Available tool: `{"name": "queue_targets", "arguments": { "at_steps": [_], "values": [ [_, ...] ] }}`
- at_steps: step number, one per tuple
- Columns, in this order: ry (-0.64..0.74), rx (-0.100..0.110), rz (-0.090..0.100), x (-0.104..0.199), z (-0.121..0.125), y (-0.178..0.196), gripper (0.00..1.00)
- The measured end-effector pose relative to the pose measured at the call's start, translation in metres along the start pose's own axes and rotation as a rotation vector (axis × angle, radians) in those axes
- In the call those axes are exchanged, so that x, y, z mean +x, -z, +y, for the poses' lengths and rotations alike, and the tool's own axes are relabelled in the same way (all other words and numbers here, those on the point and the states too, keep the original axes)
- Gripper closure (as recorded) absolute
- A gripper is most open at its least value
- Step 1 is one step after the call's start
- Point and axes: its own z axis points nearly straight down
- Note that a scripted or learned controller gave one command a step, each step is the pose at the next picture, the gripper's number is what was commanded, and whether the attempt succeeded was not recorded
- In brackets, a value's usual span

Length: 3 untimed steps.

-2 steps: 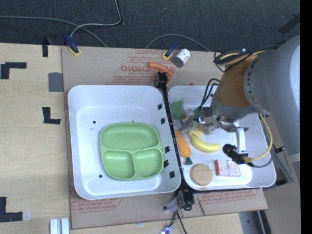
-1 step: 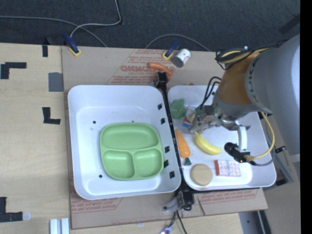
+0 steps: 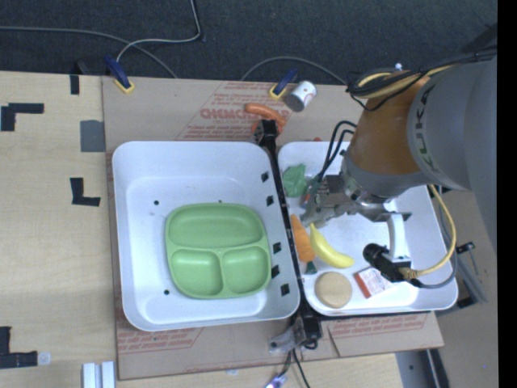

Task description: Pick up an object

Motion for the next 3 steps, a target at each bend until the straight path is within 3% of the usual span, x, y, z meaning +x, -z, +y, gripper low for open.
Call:
{"name": "queue_targets", "arguments": {
  "at_steps": [1,2,3],
  "values": [
    [-0.001,0.001,0.000,-0.001,0.000,0.000,0.00],
    [-0.001,0.001,0.000,0.003,0.035,0.000,0.00],
    [-0.002,0.000,-0.001,-0.027,0.069,0.000,0.00]
  ]
}}
